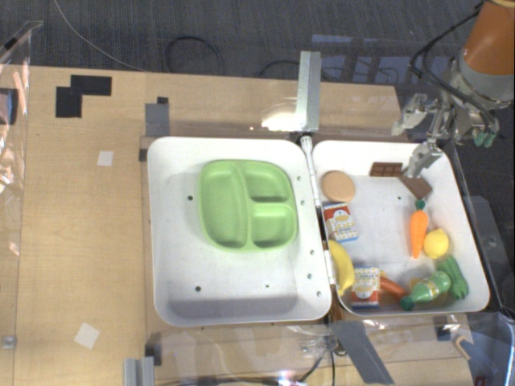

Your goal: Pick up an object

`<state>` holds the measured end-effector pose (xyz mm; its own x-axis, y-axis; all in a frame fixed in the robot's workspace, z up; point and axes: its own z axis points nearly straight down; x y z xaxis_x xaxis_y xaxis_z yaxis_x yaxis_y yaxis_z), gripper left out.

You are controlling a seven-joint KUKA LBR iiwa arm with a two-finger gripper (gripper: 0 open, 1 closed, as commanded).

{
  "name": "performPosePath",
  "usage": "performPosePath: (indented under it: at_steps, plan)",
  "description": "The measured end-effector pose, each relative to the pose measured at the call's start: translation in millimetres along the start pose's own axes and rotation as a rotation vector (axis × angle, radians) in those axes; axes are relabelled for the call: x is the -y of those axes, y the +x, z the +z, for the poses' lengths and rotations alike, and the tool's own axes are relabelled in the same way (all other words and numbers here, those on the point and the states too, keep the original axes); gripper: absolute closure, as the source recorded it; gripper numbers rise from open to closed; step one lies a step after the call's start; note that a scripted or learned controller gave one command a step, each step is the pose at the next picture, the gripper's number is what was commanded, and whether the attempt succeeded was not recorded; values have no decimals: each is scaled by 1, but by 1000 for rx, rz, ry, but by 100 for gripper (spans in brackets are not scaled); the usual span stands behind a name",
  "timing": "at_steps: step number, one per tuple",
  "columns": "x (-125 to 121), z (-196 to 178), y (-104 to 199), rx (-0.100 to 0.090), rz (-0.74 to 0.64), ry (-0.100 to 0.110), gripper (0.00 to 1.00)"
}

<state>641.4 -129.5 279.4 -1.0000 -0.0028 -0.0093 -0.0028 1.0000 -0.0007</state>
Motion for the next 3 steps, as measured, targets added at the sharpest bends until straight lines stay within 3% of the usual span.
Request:
performPosePath:
  at_steps: [1,2,3]
  plan:
    - [33,157,35,-8,-413,-4,0]
    - [63,189,71,3,-623,2,0]
    - [61,174,66,16,-628,8,100]
